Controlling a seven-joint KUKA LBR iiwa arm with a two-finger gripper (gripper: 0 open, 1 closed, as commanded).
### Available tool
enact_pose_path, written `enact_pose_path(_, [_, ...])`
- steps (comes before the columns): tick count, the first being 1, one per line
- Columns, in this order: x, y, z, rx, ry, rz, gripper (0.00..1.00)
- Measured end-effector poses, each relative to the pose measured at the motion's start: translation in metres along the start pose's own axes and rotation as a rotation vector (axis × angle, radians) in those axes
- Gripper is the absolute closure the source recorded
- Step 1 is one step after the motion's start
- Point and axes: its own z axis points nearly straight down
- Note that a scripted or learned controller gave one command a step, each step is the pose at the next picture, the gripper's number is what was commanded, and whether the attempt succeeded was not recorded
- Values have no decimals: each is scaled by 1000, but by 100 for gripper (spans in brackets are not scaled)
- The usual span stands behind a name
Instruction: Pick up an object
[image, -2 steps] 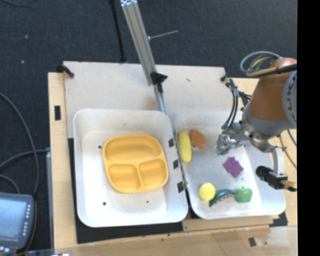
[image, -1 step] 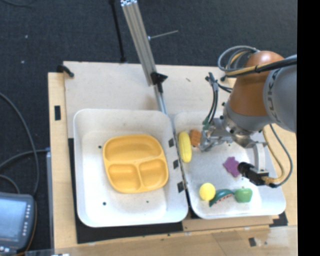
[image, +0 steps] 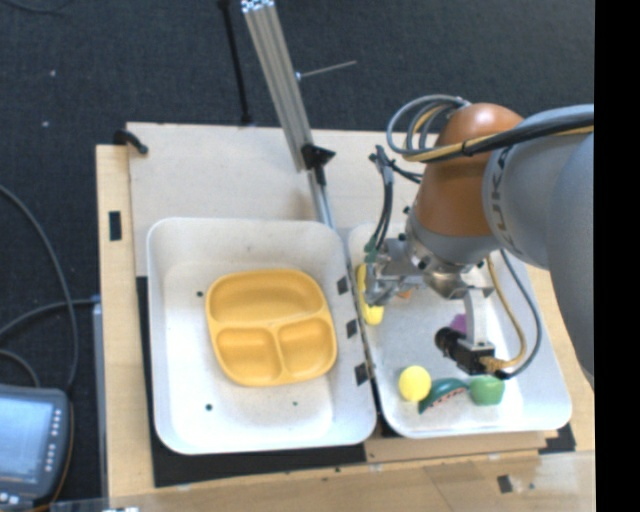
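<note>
- Filling the frame's right, the arm (image: 500, 190) lowers its gripper (image: 378, 285) at the right bin's (image: 540, 400) left wall; finger state: cannot tell.
- Small yellow object (image: 373, 314) sits just beneath; risk: wall contact may knock it aside.
- Yellow ball (image: 414, 382) lies lower centre-right.

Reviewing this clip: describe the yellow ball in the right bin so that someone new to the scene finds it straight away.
Start at the right bin, the one the arm reaches into. Along its near edge lies a small cluster of toys; the yellow ball is the leftmost of them, close to the wall shared with the left bin. It is round and plain yellow, while the green block and the teal piece beside it are not.
</note>
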Motion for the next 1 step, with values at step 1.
enact_pose_path(1, [50, -6, 3, 1, 0, 0, 100])
